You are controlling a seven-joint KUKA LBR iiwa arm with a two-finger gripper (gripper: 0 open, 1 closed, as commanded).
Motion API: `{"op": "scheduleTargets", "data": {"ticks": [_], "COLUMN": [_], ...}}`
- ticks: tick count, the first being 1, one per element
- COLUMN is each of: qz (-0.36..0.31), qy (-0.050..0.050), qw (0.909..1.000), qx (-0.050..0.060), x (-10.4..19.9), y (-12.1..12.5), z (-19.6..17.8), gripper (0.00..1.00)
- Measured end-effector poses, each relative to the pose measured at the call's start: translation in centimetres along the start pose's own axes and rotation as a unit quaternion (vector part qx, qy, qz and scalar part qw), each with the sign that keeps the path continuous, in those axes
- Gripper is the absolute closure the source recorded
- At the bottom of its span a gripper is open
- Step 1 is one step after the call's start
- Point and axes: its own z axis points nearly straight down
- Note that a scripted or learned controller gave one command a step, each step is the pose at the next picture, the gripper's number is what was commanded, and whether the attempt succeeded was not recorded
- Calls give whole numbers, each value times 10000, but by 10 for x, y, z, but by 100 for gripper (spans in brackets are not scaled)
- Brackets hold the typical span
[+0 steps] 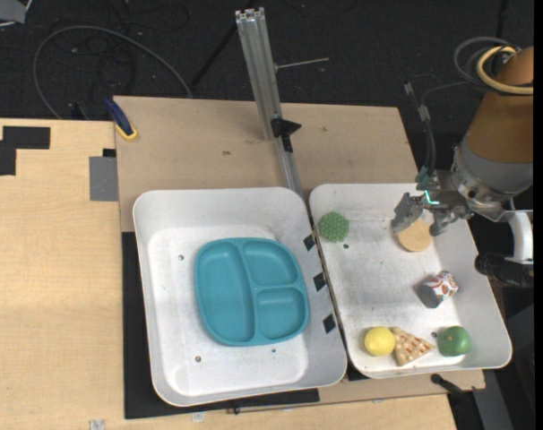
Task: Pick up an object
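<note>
We see the gripper (421, 213) at right of center, fingers spread wide, straddling a tan round piece (415, 238) in the right bin (370, 330); its upper edge is hidden, so no grasp shows.

Two white bins (164, 231), one teal tray (251, 291), six small items (333, 227).

Plenty of open floor mid right bin (379, 267); green ball (333, 227) and the front-row toys (413, 345) crowd the edges.
</note>
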Motion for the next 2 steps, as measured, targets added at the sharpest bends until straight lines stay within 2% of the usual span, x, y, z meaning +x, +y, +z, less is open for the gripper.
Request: {"op": "scheduleTargets", "data": {"ticks": [1, 2], "qz": [-1, 6], "qy": [-1, 0], "qw": [10000, 10000], "qx": [-11, 11], "x": [0, -7], "y": [1, -7], "z": [-1, 50], "gripper": [0, 0]}}
